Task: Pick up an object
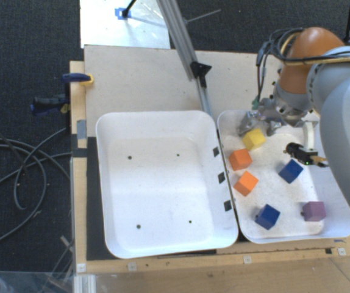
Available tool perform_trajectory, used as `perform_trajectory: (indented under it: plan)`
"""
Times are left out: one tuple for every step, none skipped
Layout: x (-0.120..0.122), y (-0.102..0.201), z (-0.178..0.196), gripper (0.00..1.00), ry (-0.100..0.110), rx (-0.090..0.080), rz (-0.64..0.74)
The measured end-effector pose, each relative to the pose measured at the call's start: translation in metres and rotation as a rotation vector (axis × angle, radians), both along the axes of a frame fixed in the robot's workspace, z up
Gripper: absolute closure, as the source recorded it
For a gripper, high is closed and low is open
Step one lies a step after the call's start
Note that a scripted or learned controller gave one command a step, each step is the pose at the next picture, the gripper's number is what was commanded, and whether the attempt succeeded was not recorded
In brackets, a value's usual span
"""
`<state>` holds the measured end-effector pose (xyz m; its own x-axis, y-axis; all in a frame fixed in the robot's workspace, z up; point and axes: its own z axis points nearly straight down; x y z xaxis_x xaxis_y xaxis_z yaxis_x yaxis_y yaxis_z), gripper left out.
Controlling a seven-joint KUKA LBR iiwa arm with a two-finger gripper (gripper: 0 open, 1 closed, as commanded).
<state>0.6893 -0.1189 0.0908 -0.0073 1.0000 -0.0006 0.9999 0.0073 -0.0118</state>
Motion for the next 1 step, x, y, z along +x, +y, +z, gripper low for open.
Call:
perform_trajectory:
  plan:
    - [-0.0002, -0.0012, 0.0116, 1.0, -0.008, -0.001, 0.001]
